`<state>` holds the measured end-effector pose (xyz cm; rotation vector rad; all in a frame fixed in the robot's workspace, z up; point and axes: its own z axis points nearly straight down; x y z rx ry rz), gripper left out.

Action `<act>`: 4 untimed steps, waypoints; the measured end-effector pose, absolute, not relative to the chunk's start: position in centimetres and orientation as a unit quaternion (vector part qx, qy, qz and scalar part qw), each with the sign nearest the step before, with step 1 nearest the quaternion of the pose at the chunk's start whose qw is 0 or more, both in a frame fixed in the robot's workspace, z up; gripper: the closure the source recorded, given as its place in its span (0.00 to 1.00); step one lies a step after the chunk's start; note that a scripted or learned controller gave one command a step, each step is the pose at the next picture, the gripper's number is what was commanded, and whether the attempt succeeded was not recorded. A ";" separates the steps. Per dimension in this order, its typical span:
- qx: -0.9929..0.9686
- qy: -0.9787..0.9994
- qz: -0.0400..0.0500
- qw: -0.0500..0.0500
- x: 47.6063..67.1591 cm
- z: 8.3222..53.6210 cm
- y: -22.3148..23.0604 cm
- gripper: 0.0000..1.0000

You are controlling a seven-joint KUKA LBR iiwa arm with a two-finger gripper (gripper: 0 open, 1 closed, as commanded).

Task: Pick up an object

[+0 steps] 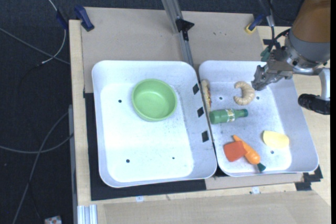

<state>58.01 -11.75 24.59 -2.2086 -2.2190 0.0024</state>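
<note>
**A:** So, from the front edge of the right bin [310, 157] back: what lies there?

**B:** Nearest the camera is an orange carrot-shaped toy [251, 155] touching a red piece [233, 151], and just beside them a pale yellow piece [275, 139]. Behind these a green bottle [228, 115] lies on its side, then a tan curled croissant-shaped toy [244, 93]. A green bowl [154, 99] sits alone in the left bin [113, 165].

**B:** Farthest back, the gripper [261, 83] hangs at the croissant's right end, close to touching it.

**A:** Has it got hold of anything?

**B:** I cannot tell how its grasping end is set; it is too dark and small. Nothing looks lifted, and the croissant seems to rest on the bin floor.

**A:** Which step, then?

**B:** I judge it the approach, with the croissant the likely target. Next it needs to centre over the curl, descend, and close across its narrow part before lifting.
</note>
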 end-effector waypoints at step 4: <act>-0.705 -0.710 0.005 0.009 50.7 22.9 9.7 1.00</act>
